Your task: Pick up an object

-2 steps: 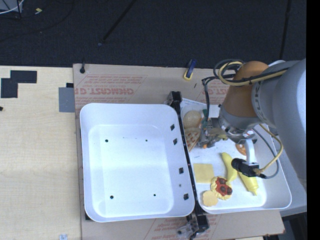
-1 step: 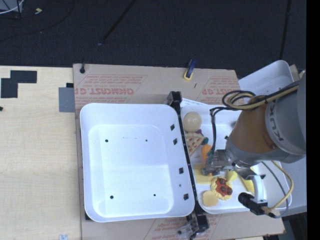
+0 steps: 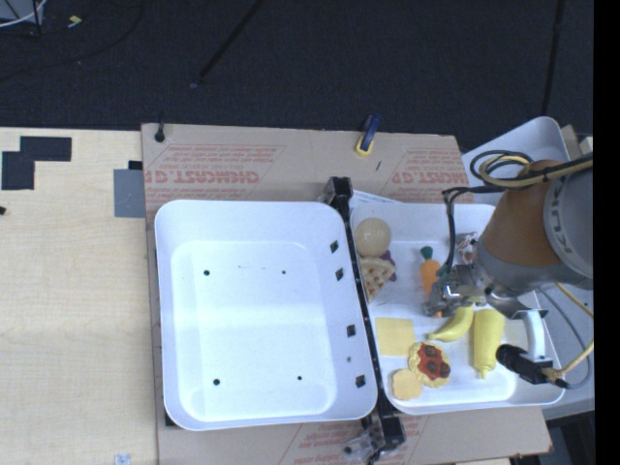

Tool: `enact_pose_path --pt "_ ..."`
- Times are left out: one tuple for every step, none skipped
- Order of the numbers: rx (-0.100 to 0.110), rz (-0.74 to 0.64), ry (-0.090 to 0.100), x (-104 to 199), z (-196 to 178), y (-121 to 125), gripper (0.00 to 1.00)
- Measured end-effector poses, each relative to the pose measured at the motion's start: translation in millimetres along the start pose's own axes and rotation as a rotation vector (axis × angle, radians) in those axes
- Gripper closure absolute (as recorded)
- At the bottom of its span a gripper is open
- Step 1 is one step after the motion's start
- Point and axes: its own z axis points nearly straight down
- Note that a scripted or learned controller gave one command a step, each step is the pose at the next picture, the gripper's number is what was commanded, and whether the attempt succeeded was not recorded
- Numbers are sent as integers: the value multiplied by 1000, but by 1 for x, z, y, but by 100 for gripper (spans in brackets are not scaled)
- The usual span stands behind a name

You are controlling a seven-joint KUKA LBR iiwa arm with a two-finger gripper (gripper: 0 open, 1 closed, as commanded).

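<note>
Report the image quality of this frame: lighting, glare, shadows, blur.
Camera view: even overhead lighting; the left bin is bright, near washed out, with only soft shading along its walls; the dark floor at the top is underexposed; the toy food in the right bin, such as the banana, is soft and small; the gripper is too blurred for finger detail.

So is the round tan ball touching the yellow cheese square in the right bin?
Apart. The camera view shows the tan ball near the bin's top edge and the cheese square lower down, with bare white floor between them.
</note>
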Motion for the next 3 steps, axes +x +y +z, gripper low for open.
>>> enact_pose_path --pt "3 2 3 2 0 -2 0" --pt "0 -2 2 -10 0 37 0" --pt "4 1 4 -11 -10 35 100"
